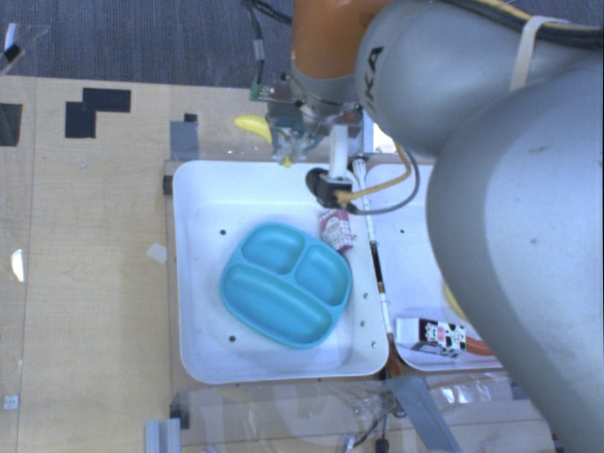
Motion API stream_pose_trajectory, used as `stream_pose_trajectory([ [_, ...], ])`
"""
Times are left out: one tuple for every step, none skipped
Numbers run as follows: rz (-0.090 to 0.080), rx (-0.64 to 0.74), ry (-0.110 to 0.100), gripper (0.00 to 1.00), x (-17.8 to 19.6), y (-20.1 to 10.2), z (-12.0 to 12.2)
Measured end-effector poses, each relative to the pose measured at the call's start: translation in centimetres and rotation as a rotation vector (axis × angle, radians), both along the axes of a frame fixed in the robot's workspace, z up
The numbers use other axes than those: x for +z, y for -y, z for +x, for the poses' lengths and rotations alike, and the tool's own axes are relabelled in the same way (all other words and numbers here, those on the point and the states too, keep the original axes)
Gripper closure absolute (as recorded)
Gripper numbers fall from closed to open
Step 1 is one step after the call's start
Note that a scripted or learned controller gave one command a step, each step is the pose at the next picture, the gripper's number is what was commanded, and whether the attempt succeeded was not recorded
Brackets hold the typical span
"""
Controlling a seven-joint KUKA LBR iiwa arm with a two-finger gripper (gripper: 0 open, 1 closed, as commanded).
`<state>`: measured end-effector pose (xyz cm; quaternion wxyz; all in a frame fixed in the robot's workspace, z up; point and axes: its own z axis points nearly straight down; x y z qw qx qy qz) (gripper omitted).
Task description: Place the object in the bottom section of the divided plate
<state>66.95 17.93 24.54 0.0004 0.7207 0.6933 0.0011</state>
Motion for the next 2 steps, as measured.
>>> stream_pose_trajectory([
  [0.000, -0.021, 0.000, 1.00, -0.21, -3.25, -0.01],
  [-0.001, -0.020, 0.000, 0.00, -0.20, -3.26, -0.02],
])
